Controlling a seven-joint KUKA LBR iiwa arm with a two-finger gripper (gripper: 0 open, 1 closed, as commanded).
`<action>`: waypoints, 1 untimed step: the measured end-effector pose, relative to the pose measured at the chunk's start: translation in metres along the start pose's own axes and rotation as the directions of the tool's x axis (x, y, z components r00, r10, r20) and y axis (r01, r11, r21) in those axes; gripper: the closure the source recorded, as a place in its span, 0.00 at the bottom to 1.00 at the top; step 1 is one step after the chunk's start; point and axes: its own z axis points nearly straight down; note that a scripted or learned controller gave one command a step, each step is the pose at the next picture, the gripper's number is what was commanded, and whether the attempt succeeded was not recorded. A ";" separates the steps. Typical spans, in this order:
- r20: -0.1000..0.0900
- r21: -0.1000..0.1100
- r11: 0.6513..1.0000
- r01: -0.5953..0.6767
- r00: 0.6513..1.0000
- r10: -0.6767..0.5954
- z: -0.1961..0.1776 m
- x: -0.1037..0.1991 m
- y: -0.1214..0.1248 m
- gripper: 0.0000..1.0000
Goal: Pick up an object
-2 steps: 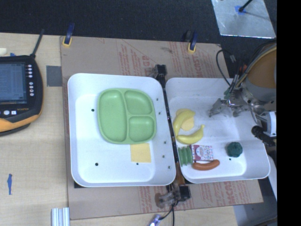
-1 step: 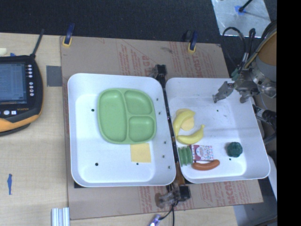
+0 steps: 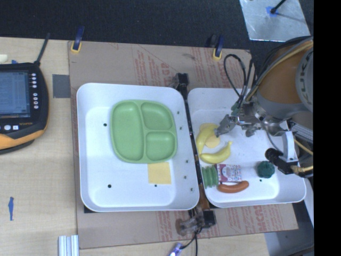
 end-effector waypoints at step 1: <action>0.000 0.001 1.000 -0.001 1.000 0.001 0.063 -0.021 -0.013 0.00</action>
